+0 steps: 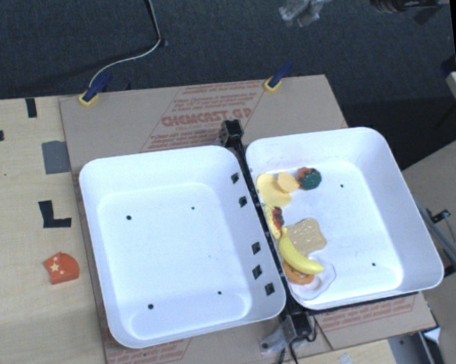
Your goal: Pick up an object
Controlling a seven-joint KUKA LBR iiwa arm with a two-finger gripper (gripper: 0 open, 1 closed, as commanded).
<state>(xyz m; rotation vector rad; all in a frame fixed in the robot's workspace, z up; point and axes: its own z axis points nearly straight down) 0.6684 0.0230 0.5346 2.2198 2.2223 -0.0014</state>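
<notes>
The pile to pick from sits in the right bin [379,200], all crowded against its left wall next to the divider [253,215], while the left bin [122,256] has nothing to grab. There's a banana [297,257] lying along the wall near the front corner, a tan toast slice [306,235] touching it just behind, a yellow piece [272,188] further back with a small orange bit [287,183] and a dark green-and-red ball [310,178] right beside it. They look like toy play food, so probably light, hard plastic, smooth and a bit slippery, nothing fragile; that's a guess from the glossy look. The banana seems the best target: long and narrow, so pinching across its middle should work, though its curve and the wall right beside it leave little room for a finger on that side. The toast lies flat and thin, hard to get under. The ball is the most exposed on its right side but could roll or squirt out of a pinch. The gripper [305,7] is up at the top of the view, well apart from both bins and over the dark floor; it's blurry, and whether it's spread or closed can't be told, but nothing shows in it. An orange-red thing [61,267] sits out on the bench [31,325] to the left, outside the bins.
</notes>
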